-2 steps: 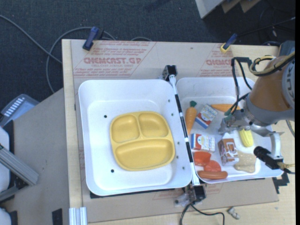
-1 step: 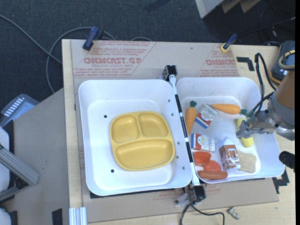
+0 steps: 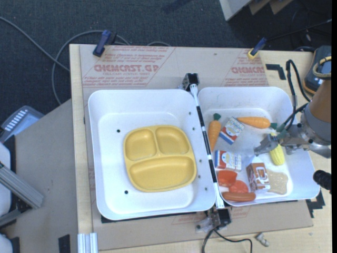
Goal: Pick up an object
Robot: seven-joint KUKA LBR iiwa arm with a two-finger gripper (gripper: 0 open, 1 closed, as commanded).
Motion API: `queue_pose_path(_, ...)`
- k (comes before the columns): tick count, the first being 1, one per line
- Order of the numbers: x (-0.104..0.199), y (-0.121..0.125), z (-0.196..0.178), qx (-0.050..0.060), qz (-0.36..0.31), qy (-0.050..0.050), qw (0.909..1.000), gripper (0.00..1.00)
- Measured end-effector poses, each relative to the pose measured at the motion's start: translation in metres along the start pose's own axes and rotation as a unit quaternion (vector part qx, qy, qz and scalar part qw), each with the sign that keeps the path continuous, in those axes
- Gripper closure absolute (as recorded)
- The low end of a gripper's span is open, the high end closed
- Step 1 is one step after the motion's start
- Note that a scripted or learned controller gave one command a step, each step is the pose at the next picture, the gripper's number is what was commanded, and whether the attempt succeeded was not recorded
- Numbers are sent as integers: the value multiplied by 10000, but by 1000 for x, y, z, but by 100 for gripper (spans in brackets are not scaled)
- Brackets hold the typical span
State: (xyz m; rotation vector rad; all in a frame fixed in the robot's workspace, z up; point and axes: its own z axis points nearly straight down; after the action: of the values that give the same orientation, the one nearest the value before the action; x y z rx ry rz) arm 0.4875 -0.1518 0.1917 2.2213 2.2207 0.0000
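The right bin (image 3: 247,95) holds several toy foods. An orange carrot (image 3: 213,134) stands along its left wall, and a second carrot (image 3: 253,123) lies near the back. Between them is a small blue, red and white carton (image 3: 229,133). A red and white carton (image 3: 228,161), a red tomato (image 3: 227,177) and a hot dog (image 3: 239,196) sit toward the front left. A brown packet (image 3: 258,175) and a bread slice (image 3: 278,183) lie front right. My gripper (image 3: 269,142) hangs low over the right side, right beside a yellow corn cob (image 3: 277,155).
The left bin (image 3: 105,141) holds a yellow divided plate (image 3: 159,157). A black strip (image 3: 202,136) runs between the two bins. The arm (image 3: 318,120) comes in over the right bin's right wall. Clamps (image 3: 102,42) grip the board at the back.
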Motion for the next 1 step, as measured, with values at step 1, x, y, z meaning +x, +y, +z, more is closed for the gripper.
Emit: queue_pose_path(1, -1, -2, 107, 4, 0, 2, 10000, 0)
